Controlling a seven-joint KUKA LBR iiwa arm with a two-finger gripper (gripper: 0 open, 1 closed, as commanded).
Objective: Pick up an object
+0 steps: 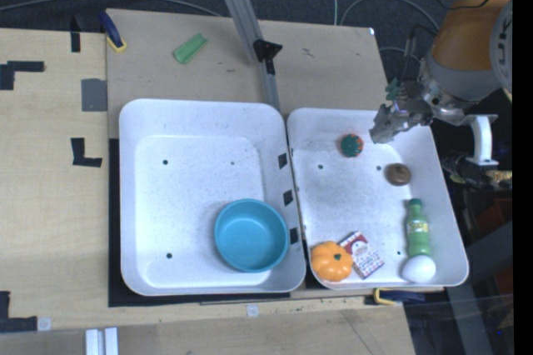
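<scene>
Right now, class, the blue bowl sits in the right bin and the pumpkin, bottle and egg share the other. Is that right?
Not quite. The camera view shows the blue bowl in the left bin; the pumpkin, bottle and egg share the other.

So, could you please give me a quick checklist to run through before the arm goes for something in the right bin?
1. Pincer over the right bin, at its upper rim: ok.
2. Pincer carrying nothing visible: ok.
3. Finger opening: cannot tell.
4. Nearest target, green ball, lying apart from other items: ok.
5. Brown object also free-standing: ok.
6. Orange pumpkin touching the red-and-white packet: not ok for a clean grasp.
</scene>
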